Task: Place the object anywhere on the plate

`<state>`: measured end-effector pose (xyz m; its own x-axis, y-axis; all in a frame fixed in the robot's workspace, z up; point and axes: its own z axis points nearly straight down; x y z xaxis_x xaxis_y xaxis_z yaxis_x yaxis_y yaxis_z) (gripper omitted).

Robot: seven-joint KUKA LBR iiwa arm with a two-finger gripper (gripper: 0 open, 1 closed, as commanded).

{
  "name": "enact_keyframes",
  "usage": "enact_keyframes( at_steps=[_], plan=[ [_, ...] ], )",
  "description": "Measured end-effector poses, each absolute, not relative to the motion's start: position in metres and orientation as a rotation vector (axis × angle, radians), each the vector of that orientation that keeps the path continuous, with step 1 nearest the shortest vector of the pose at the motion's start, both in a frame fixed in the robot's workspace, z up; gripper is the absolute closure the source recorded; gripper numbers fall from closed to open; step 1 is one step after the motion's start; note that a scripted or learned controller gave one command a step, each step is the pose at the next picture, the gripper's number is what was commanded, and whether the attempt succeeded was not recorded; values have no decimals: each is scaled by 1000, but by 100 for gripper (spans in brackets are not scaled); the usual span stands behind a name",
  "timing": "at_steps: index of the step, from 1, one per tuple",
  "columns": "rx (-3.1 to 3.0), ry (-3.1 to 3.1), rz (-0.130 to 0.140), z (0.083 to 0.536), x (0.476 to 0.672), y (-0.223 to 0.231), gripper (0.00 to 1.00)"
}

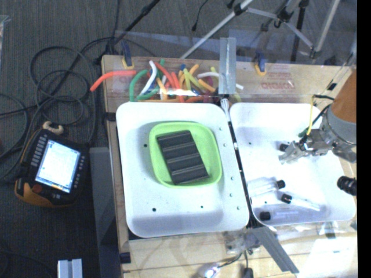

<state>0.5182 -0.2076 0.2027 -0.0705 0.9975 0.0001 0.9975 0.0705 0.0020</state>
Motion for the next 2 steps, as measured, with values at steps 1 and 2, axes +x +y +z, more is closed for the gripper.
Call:
enact_keyframes(
  at_steps=[1,2],
  plan=[
    [2141,2297,2,203,518,-208,0],
    [2176,2263,0,225,514,-223,0]
  ],
)
